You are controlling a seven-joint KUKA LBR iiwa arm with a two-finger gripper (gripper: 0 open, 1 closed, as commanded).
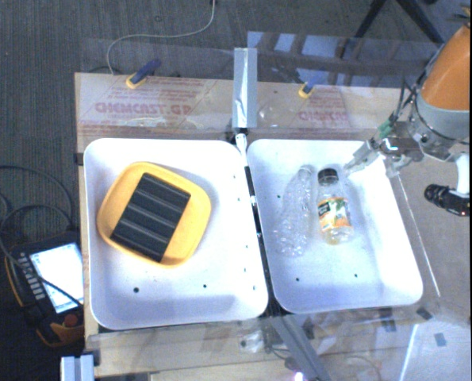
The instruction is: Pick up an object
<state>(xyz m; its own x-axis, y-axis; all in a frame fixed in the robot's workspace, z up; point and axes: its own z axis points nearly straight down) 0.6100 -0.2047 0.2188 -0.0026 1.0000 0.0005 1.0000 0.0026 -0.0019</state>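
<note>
Bottle (334, 209) with a black cap is lying in the right bin (394, 280), beside a crumpled clear bottle (295, 213). Tool (386, 145) is hovering over the bin's far right corner; its opening cannot be told.

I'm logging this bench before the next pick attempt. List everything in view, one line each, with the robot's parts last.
shallow white bins: 2, white, side by side on the bench
yellow rounded plastic piece with a black ribbed panel: 1, yellow and black, in the left bin
clear crumpled plastic bottle: 1, transparent, in the right bin, lying left of the small bottle
small bottle with a black cap and yellowish label: 1, in the right bin, cap pointing away from the camera
blue and yellow clamps: 2, on the bench's far edge
handheld screen device: 1, on the floor at left
grey arm with orange band: 1, upper right
hand: 1, over the right bin's far right corner
</note>
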